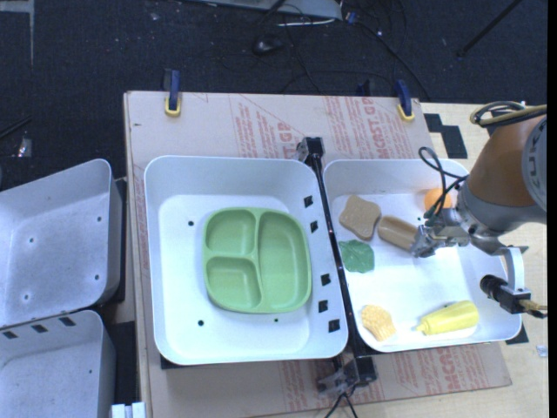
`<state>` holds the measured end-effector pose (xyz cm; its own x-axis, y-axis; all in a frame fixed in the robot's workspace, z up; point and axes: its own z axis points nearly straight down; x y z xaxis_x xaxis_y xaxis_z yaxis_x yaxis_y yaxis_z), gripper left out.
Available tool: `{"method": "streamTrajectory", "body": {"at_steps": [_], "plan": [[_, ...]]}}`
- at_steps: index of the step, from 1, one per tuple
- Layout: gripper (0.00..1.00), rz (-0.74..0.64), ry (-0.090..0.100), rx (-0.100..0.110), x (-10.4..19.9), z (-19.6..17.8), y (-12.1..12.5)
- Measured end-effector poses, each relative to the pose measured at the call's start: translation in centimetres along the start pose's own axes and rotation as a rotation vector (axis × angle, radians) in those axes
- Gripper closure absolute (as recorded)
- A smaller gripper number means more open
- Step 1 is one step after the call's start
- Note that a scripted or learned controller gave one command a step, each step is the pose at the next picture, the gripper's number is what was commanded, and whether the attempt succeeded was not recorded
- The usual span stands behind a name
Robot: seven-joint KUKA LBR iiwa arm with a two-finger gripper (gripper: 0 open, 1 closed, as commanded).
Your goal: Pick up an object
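Note:
The right bin holds a slice of toast, a brown sausage-like piece, a green leafy piece, a yellow corn cob and a yellow bottle. An orange item peeks out beside the arm. My gripper is down in the right bin, right at the sausage piece's right end. Nothing is visibly held.
The left bin carries a green divided plate. A black divider runs between the bins. The arm's grey and orange body overhangs the right bin's far right side. Grey trays lie off the bench at left.

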<state>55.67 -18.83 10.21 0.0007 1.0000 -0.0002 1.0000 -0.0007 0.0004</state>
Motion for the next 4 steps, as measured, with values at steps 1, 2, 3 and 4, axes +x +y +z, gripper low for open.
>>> {"method": "streamTrajectory", "body": {"at_steps": [1, 2, 3, 4], "plan": [[1.0, -0.004, -0.001, -0.003, 0.5, -4.9, 1.0], [1.0, -0.003, -0.002, -0.005, 0.3, -9.4, 0.5], [1.0, -0.004, -0.002, -0.005, 0.7, -13.8, 1.1], [1.0, -0.004, -0.002, -0.004, 0.7, -19.1, 1.2]]}}
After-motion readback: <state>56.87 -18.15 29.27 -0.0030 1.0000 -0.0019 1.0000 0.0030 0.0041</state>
